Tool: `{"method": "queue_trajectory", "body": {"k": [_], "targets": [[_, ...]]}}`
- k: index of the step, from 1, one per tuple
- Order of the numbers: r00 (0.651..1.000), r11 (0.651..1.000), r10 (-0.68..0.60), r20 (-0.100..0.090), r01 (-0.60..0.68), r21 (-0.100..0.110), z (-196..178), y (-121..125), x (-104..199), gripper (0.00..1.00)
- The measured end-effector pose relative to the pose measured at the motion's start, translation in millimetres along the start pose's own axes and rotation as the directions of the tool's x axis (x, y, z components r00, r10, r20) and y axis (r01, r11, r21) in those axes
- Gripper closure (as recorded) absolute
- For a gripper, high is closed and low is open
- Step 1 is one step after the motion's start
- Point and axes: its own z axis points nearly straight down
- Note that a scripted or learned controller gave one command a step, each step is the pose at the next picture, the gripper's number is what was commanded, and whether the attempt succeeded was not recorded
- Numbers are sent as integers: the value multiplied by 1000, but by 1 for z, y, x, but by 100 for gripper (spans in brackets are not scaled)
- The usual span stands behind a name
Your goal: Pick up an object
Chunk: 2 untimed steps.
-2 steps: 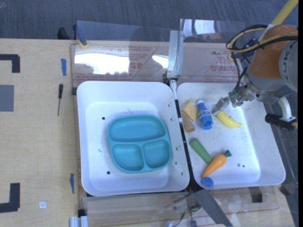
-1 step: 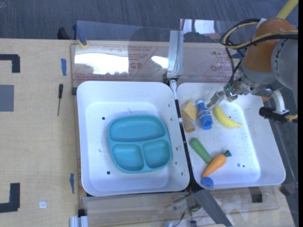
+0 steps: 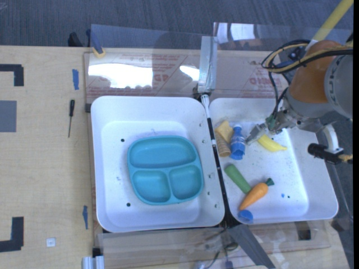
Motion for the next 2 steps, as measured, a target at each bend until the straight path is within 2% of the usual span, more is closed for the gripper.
{"method": "queue_trajectory", "body": {"k": [1, 2], "targets": [[1000, 1000, 1, 5, -1, -7, -13, 2, -1, 100], [980, 980, 199, -2, -199, -5, -165, -107, 139, 100]]}}
